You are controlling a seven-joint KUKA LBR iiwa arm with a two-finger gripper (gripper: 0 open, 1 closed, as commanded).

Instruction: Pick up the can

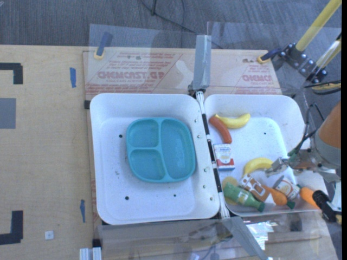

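Crowding is the main risk: the small can with the white and orange label (251, 183) lies in the right white bin (290, 110), touching a green bottle (243, 195) and an orange carrot (275, 196). With the pincer (279, 165) seen apart just beside it, a neighbour could be pinched instead.

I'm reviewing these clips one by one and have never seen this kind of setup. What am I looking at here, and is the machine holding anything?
This is one camera fixed above a bench, looking down at a slant. Two shallow white bins sit side by side. The left bin holds a teal divided plate. The right bin holds toy food: two bananas, a sausage, a small carton, a green bottle, a carrot and a can lying on its side. The robot arm reaches in from the right; its gripper hovers above the pile near the can. Nothing visibly sits between its fingers, so I would not call anything held.
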